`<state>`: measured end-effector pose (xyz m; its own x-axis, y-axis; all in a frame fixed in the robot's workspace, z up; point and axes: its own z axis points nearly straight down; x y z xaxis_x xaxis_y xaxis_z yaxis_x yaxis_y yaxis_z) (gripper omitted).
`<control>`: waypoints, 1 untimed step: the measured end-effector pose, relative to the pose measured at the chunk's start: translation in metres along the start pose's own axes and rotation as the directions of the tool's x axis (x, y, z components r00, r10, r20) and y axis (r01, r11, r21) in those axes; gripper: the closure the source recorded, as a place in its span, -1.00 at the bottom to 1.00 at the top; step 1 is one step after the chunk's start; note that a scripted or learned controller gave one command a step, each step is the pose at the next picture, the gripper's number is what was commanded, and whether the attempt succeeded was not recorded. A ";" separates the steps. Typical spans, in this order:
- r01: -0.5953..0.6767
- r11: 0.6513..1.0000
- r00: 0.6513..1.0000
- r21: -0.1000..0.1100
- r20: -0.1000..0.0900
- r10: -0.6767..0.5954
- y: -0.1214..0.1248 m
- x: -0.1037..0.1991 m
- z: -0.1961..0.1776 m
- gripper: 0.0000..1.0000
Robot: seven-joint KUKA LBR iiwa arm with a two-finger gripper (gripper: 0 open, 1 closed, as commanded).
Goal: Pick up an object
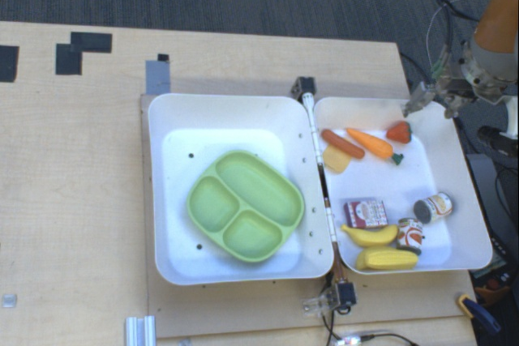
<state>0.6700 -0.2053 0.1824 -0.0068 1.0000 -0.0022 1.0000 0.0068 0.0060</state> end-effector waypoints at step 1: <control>-0.003 1.000 1.000 0.001 -0.001 0.003 -0.064 0.025 0.096 -1.00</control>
<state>0.6061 -0.1811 0.0859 -0.0037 1.0000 -0.0007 1.0000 0.0037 0.0049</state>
